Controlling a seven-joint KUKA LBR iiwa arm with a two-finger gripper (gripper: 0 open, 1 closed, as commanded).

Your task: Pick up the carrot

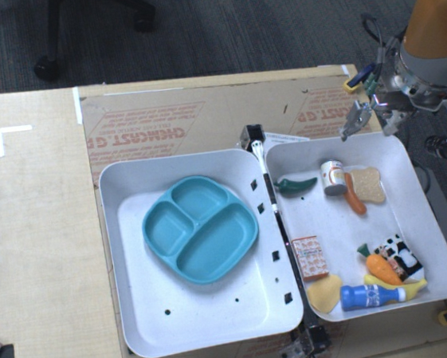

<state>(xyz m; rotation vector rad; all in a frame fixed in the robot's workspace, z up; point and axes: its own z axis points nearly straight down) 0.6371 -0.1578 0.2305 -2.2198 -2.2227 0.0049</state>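
The carrot (381,268), orange with a green top, lies near the front right corner of the right bin (428,215), wedged among other toys. My gripper (368,121) hangs over the bin's far right corner, well back from the carrot. Its fingers (352,125) are spread open with nothing between them.
A black-and-white toy (401,256), a blue bottle (370,296) and a yellow banana (413,289) crowd the carrot. Farther back are a can (333,178), a bread slice (367,184), an orange sausage (357,201), a green pepper (296,183) and a red box (309,257). The left bin holds a blue divided plate (201,229).
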